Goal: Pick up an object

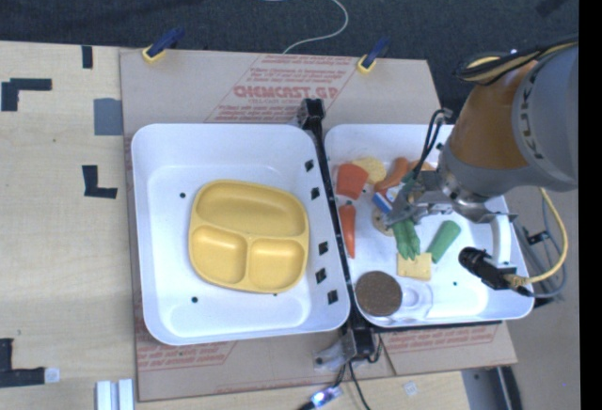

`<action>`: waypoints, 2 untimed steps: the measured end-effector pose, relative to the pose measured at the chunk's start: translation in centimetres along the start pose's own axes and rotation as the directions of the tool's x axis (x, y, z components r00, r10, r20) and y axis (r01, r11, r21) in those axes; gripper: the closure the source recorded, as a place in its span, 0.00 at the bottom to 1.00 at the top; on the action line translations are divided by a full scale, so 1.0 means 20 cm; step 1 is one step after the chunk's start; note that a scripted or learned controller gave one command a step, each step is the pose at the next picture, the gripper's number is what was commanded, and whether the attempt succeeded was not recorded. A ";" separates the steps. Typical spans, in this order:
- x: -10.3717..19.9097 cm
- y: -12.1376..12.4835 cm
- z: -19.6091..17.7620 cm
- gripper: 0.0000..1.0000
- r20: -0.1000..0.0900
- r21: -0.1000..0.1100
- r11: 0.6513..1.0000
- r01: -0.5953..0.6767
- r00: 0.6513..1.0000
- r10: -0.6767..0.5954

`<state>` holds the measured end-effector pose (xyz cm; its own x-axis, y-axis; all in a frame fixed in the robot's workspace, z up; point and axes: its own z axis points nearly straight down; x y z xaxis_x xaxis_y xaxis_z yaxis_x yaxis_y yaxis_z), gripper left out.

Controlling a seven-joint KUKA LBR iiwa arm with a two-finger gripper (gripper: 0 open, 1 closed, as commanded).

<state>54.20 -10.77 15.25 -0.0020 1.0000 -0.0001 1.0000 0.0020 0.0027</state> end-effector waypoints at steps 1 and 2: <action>-0.02 -0.01 -0.30 1.00 0.001 0.000 1.000 -0.001 1.000 0.001; -0.02 -0.01 -0.36 1.00 0.000 0.003 1.000 -0.001 1.000 0.001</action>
<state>53.91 -11.20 22.47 -0.0014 1.0000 0.0002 1.0000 0.0014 -0.0002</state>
